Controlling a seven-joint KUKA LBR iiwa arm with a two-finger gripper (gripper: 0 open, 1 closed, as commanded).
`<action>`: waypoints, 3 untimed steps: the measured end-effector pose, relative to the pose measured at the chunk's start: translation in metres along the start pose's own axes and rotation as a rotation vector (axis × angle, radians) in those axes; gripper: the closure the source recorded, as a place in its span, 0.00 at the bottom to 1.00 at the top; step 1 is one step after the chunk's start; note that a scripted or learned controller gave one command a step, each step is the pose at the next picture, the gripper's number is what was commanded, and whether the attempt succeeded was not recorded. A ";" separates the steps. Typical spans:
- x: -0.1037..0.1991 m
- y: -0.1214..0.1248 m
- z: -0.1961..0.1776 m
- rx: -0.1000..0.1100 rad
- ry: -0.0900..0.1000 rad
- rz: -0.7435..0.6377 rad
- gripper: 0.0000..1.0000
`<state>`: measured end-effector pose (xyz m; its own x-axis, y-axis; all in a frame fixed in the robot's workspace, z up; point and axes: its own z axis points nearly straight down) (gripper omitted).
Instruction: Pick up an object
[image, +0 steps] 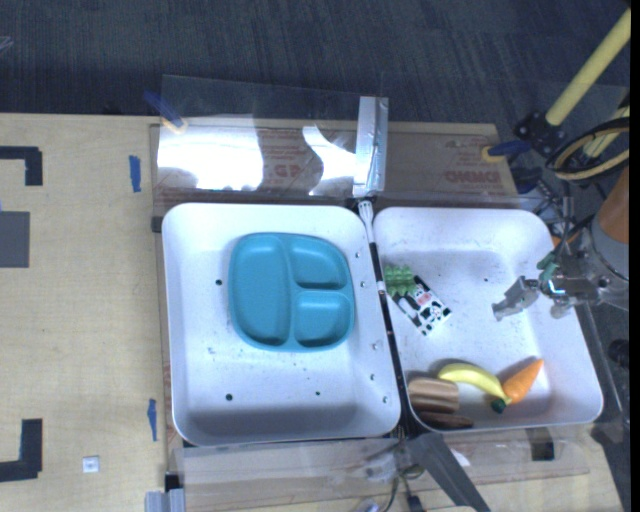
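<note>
The right bin holds several small objects. A green, white and black packet lies near its left wall. Along the front wall sit a brown wooden block, a yellow banana and an orange carrot, all close together. My gripper hangs over the right half of this bin, above and behind the carrot, apart from every object. A blue divided plate lies flat in the left bin.
A clear plastic sheet and a metal strip stand behind the bins. Cables and a yellow pole crowd the back right corner. The wooden bench stretches away to the left.
</note>
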<state>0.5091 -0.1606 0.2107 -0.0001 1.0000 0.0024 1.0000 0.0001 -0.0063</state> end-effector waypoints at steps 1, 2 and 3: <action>0.000 0.000 0.000 0.000 0.000 0.000 0.00; 0.066 0.026 0.078 0.006 0.001 -0.010 0.00; 0.067 0.060 0.095 -0.014 -0.002 -0.083 0.00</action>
<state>0.5687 -0.0932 0.1154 -0.0829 0.9966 0.0001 0.9965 0.0828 0.0074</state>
